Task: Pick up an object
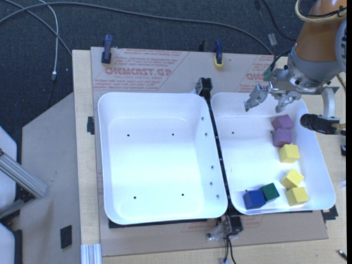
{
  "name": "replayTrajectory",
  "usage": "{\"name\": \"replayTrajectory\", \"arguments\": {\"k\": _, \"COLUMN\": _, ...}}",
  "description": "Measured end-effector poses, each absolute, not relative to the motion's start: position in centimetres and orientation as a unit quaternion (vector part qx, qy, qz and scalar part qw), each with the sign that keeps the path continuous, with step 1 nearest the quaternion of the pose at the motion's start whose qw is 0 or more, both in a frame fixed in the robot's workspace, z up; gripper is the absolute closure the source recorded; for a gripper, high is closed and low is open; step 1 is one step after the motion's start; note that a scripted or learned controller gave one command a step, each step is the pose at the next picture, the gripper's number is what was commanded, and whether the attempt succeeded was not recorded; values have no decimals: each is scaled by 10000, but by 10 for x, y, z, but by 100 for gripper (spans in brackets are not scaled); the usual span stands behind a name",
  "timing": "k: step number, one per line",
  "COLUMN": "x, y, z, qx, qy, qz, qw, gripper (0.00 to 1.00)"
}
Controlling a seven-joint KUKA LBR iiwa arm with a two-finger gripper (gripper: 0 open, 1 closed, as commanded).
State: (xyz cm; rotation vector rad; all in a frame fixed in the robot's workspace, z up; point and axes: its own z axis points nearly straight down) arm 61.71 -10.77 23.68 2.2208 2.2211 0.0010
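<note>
Tool poised over the far end of the right bin, nothing in its grasp.

The tool (269, 98) hangs above the back edge of the right bin (242, 164), its fingers spread apart with only white floor beneath them, so no grasp has begun. Every candidate lies along that bin's right and near sides: two purple blocks (282, 129) touching each other just beside the tool, a yellow block (289, 153) below them, two more yellow blocks (295, 187) near the front corner, and a blue block (254, 198) pressed against a green block (270, 191). The purple pair looks the likeliest target, being closest. The left bin (110, 164) sits alongside on the surface (82, 147).
</note>
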Motion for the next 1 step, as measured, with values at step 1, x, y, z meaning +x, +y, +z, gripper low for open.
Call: {"name": "replayTrajectory", "arguments": {"k": 1, "x": 547, "y": -151, "z": 96, "qx": 7090, "qy": 7052, "qz": -37, "qw": -49, "gripper": 0}}
